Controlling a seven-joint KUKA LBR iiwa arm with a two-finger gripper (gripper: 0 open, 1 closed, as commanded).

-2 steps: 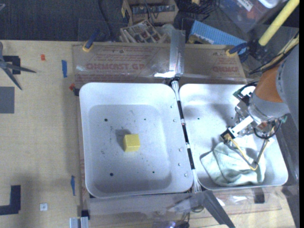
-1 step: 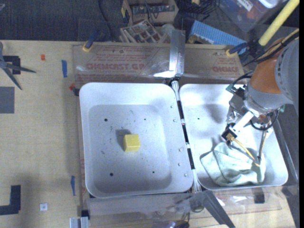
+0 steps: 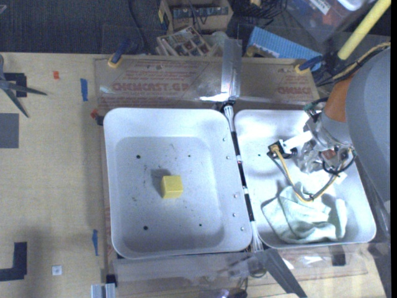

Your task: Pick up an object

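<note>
Yellow, a small block (image 3: pixel 172 186) sits near the middle of the left bin (image 3: pixel 124 129), alone on the speckled floor. Over in the right bin (image 3: pixel 260 126), a crumpled pale cloth (image 3: pixel 304 216) lies toward six o'clock. The gripper (image 3: pixel 308 160) hangs above that bin's centre, at about twelve o'clock from the cloth (cables loop below it), reaching in from three o'clock. Whether its jaws stand wide or narrow cannot be told from this slanted overhead view.

Single fixed camera above the bench, angled down, left bin (image 3: pixel 124 129) and right bin (image 3: pixel 254 126) both framed
</note>
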